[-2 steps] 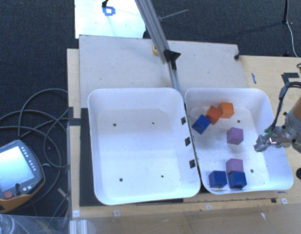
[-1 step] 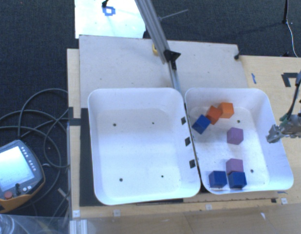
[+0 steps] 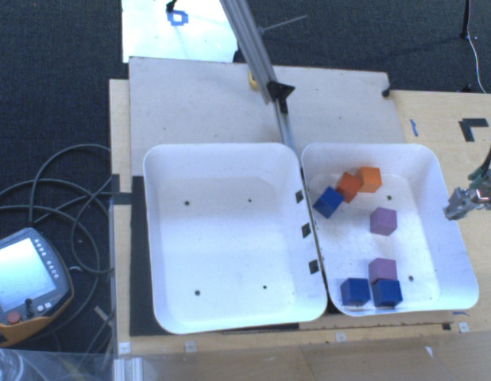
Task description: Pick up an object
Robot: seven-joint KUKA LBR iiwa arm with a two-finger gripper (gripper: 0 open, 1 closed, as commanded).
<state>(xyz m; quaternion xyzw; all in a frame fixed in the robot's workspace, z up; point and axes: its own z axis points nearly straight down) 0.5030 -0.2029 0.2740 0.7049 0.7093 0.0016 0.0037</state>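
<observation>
Camera view. The tool (image 3: 468,201) shows at the right edge of the frame, just outside the right rim of the right bin (image 3: 456,252); whether it is apart or together cannot be told, since so little of it is in frame, and nothing is seen clamped in it. Every candidate object lies to the tool's left, inside that bin. Nearest, judged by eye, is a lone purple cube (image 3: 383,221), left of the tool and slightly nearer the camera. Farther left, and a little away from the camera, two orange cubes (image 3: 359,182) touch each other, with a blue cube (image 3: 328,202) just beside them against the bin's left wall. Well toward the camera from the tool, a second purple cube (image 3: 382,270) sits touching two blue cubes (image 3: 371,292). The cubes have no long axis, so approach angle matters little. The left bin (image 3: 162,236) lies beyond them all. No brand, label or readable writing is legible on the table (image 3: 436,113).
</observation>
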